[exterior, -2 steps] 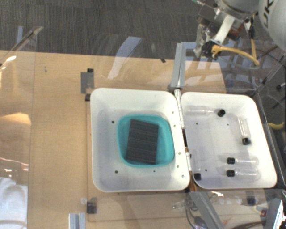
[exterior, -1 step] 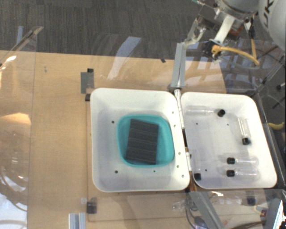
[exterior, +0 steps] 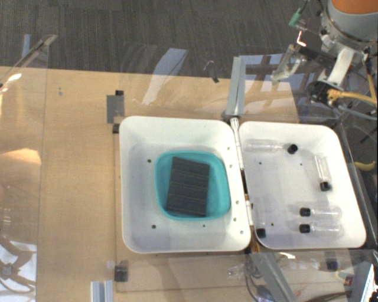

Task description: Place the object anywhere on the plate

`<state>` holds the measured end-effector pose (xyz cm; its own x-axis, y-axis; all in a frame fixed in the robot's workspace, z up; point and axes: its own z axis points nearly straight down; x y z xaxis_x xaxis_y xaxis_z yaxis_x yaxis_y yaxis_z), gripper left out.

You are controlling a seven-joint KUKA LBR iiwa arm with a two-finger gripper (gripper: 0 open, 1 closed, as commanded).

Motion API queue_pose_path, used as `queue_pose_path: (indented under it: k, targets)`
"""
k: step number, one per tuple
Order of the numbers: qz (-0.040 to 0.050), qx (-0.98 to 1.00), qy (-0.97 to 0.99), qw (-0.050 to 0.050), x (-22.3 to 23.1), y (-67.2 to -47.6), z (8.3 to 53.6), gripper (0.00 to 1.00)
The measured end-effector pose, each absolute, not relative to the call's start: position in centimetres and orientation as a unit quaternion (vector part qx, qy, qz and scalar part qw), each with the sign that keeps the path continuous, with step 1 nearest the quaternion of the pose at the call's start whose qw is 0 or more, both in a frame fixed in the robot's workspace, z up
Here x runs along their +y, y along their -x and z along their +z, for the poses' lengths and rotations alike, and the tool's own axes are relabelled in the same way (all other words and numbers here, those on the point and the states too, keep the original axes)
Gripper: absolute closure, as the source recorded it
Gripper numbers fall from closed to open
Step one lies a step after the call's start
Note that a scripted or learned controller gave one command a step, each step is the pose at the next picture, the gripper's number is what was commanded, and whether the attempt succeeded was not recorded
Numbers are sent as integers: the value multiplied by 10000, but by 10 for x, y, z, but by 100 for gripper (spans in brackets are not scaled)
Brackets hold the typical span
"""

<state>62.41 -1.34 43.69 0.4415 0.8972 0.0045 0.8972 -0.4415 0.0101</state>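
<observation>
While the gripper (exterior: 283,66) is hovering far right, jaw state untellable, you're risking slips: those clear vials (exterior: 322,167) are rolling easily, well apart from the teal plate (exterior: 220,194).

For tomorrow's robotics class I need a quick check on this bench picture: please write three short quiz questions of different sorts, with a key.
1. True or false: the dark ribbed block lies on the teal plate.
2. Which bin holds the clear tubes with black caps? A) left bin B) right bin
3. Fill in: the arm is at the picture's top ____ corner.

Key: 1 true; 2 B; 3 right.
</observation>
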Motion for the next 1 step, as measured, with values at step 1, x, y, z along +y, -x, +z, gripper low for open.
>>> queue_pose_path:
  k: [1]
  targets:
    - [41, 5546, -8321, 41, -91, -591, 437, 0]
